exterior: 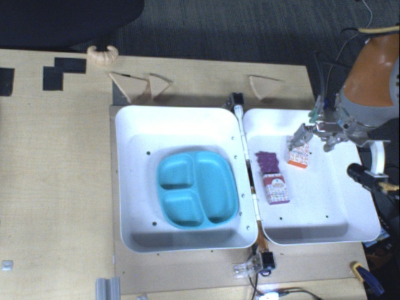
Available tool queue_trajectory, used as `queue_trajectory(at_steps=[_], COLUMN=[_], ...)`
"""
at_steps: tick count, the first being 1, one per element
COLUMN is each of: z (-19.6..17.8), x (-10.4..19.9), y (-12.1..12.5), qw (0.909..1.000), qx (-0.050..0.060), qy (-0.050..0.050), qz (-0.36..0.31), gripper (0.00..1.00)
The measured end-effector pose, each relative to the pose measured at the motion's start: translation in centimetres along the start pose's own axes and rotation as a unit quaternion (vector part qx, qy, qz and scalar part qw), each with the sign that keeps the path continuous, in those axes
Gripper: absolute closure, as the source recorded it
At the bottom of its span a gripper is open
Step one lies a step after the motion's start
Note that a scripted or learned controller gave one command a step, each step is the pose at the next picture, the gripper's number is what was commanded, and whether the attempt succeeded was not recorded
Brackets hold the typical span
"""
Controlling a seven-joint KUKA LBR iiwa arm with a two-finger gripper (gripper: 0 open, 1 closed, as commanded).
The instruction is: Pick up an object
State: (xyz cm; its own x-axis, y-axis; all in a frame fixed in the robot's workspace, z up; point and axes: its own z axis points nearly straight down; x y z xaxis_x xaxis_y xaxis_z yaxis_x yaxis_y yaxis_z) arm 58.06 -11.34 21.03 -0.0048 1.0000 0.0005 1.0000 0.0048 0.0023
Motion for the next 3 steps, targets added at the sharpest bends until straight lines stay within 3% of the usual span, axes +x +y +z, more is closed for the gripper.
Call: queue_trajectory(at_steps=[1, 2, 3], z=[11.3, 10.2, 9.1], x=[-1.1, -1.1, -7.3], y=[0.6, 0.7, 1.4], qw=[1.0, 1.0, 1.0], qx=[0.001, -0.001, -0.001], qy=[0.0, 0.0, -0.001], qz=[0.001, 0.0, 0.001], gripper=[0.0, 1.0, 1.0])
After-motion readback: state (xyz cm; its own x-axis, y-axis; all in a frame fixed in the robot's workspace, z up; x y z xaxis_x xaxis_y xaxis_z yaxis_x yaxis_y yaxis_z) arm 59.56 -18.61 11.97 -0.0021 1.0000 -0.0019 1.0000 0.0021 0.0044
